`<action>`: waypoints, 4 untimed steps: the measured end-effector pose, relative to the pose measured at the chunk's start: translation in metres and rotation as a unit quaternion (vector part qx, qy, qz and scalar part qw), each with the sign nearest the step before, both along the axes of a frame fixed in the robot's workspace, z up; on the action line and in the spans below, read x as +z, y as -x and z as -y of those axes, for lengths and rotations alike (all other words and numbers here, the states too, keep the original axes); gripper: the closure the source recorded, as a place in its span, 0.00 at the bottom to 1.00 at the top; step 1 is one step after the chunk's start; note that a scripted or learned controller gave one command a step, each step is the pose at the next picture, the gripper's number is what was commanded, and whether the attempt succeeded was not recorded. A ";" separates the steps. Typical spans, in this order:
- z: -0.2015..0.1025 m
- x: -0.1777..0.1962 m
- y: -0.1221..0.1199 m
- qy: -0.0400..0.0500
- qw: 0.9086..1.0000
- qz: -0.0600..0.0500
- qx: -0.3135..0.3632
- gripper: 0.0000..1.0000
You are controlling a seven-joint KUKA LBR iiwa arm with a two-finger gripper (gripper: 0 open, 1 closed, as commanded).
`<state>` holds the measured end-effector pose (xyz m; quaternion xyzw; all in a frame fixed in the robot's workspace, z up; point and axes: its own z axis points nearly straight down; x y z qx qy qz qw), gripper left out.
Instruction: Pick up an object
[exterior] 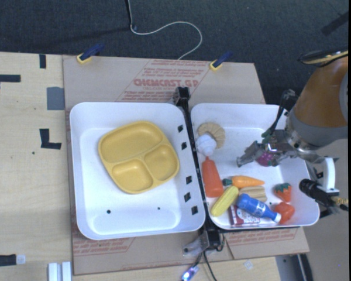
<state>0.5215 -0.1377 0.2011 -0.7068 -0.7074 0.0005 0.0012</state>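
Since the toys are being crowded along the right bin's (292, 113) near edge, the gripper (258, 154) is being hung over open floor, finger state unclear tbh.

My view of a robotics lab bench: two white bins (82, 157) clamped on cardboard (158, 81), toy food in the right bin, taped markers left of them, cable (164, 28) trailing behind.
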 end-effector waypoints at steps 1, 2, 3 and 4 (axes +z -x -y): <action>-0.001 0.010 0.000 0.000 1.000 0.000 0.001 1.00; 0.007 -0.065 -0.083 0.001 1.000 0.002 0.002 1.00; 0.000 -0.120 -0.149 0.001 1.000 0.003 0.002 1.00; 0.001 -0.107 -0.147 0.002 1.000 0.000 0.001 1.00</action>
